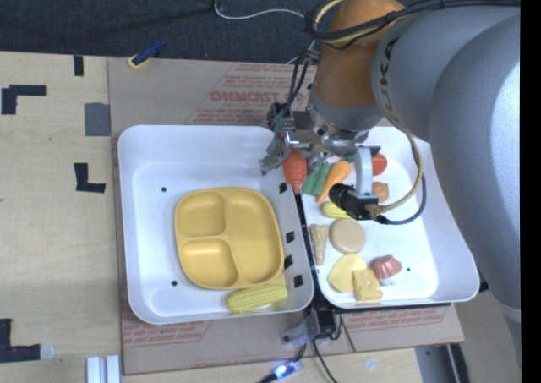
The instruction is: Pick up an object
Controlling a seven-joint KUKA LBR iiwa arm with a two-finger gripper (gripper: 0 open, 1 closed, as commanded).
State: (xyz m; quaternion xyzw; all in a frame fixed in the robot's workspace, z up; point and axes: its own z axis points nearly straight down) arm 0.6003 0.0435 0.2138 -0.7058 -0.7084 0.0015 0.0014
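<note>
A: What lies in the two bins?

B: I take the yellow plate (228,236) as the landmark. It is smooth plastic with rounded corners and three compartments, and it lies flat in the left bin (148,172). Just below the plate, near its lower right corner, lies an ear of corn (257,297), bumpy and yellow-green.

A: And the other bin?

B: The right bin (439,276) stands to the right of the plate, touching the left bin. It holds a group of small toy foods: a round cream disc (347,237), a yellow wedge like cheese (366,285), a small red piece (386,267), and a pale ridged stick (319,243) close to the wall between the bins.

A: Where is the hand?

B: The hand (314,155) hangs above and to the right of the plate, over the wall between the bins, under the orange band (355,51) of the grey arm (461,111). I cannot tell if it is spread or pressed together.

A: What is nearest to it?

B: An orange-red carrot (295,172), smooth and tapered, is directly under the hand, beside a green piece (318,178) and an orange piece (336,176). I cannot tell if the hand touches the carrot.
</note>
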